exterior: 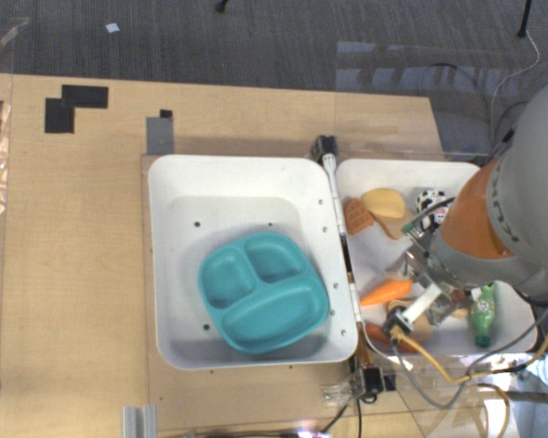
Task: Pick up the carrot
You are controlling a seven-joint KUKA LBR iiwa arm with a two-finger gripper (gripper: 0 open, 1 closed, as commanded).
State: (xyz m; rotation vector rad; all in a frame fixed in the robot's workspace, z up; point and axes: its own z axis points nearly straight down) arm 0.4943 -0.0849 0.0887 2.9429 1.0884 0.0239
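Observation:
The orange carrot (384, 292) lies on its side in the right bin (380, 255), close to that bin's left wall, with its thin end pointing left. My gripper (418, 268) hangs over the carrot's right end, under the grey wrist with the orange band. The arm hides the spot where the gripper meets the carrot, so I cannot make out whether they touch.
The left bin (178, 245) holds a teal divided plate (263, 291). In the right bin are a brown waffle-like piece (357, 215), a pale yellow item (385, 205), a black-and-white object (426, 199), a green bottle (482, 314) and a reddish piece (375, 333) near the front.

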